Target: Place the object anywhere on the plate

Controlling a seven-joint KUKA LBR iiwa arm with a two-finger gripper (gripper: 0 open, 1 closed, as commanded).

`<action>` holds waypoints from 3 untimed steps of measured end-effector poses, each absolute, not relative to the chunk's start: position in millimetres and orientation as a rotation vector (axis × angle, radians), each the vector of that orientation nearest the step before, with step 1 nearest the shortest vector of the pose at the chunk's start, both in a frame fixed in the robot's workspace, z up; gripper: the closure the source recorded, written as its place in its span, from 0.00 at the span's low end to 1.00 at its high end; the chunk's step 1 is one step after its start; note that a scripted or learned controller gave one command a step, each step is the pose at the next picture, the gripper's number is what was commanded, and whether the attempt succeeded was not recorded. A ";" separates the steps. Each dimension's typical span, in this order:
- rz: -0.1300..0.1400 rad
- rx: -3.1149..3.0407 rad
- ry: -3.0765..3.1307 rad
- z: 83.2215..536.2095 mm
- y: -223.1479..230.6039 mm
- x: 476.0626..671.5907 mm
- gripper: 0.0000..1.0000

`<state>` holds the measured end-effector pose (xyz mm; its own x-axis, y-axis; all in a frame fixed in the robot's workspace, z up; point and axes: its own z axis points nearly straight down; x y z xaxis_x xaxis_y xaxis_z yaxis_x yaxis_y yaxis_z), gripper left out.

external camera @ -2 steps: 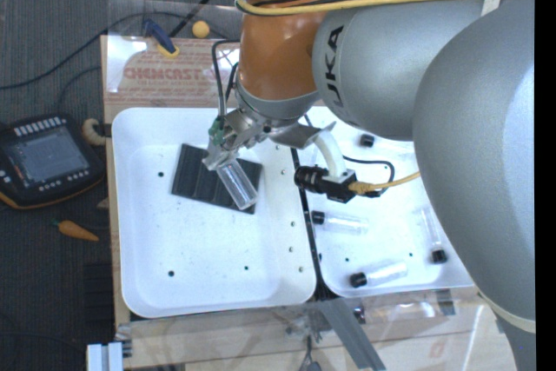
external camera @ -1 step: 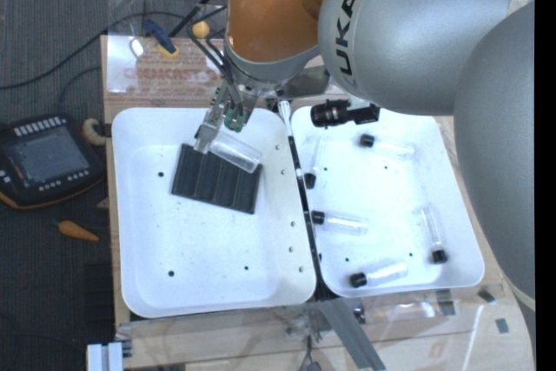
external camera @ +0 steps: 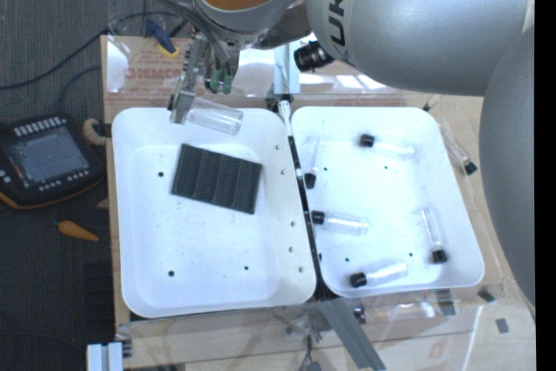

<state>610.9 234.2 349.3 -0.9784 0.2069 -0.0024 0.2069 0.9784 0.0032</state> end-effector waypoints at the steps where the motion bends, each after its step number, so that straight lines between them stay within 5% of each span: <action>1: 0.005 -0.211 3.130 406.6 233.7 642.1 1.00; 2: 0.002 -0.374 3.114 434.7 233.3 668.2 1.00; 3: 0.004 0.502 3.099 434.0 233.7 668.6 1.00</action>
